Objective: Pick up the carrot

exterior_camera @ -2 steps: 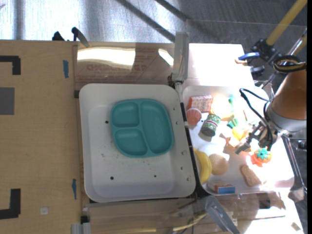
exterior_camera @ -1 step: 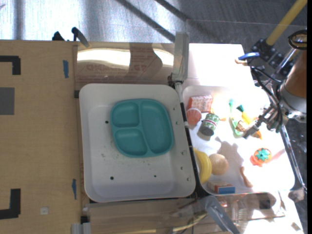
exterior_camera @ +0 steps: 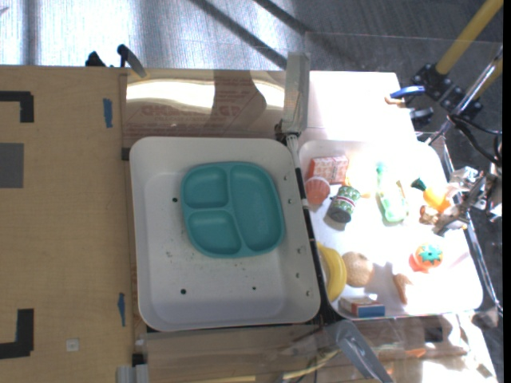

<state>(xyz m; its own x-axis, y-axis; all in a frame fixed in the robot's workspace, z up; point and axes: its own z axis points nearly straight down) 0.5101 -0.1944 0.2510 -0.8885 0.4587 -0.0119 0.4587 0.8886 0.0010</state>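
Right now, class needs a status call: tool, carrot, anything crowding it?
Tool at right bin's far edge. Carrot beside it, not visibly gripped. Green bottle lies close by.

Bench point(exterior_camera: 64, 214), tan surface w/ black corner marks, carries two shallow white bins side by side. Left bin point(exterior_camera: 152, 278), well apart from gripper point(exterior_camera: 455, 214), on the side away from it. Right bin point(exterior_camera: 447, 298) lies directly beneath gripper, its far rim just beside it.
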